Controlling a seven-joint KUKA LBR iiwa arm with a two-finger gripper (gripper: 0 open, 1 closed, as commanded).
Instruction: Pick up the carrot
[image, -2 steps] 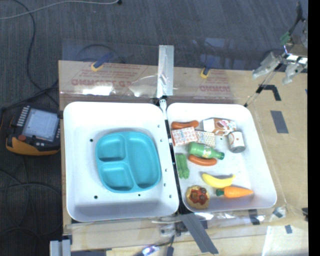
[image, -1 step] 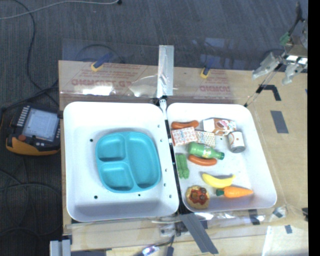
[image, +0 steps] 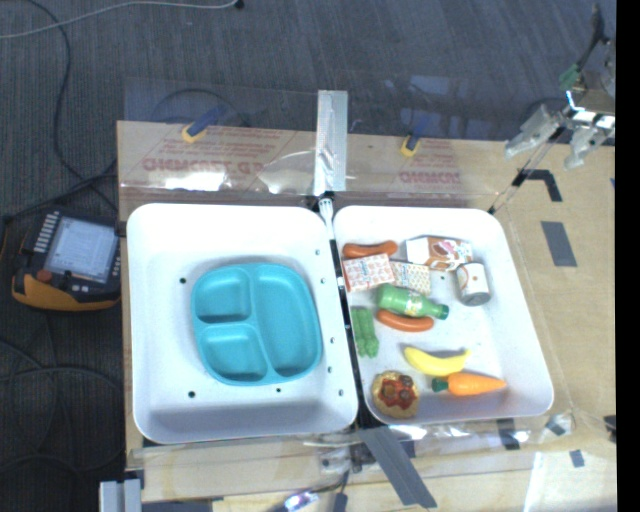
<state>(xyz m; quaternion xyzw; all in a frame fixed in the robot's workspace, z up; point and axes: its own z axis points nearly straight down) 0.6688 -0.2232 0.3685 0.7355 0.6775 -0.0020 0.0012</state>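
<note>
1. carrot (image: 470, 383) low in right bin (image: 520, 300), touching banana (image: 436, 358) above it.
2. pizza (image: 396, 393) just left.
3. gripper (image: 580, 125) far off, top right; grip unclear.

The hand (image: 562, 128) hangs at the view's upper right.

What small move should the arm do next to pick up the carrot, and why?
Probably bring the gripper down and left until it is over the carrot. The gripper sits beyond the right bin's far right corner, while the carrot lies near the front edge, just below the banana.
</note>
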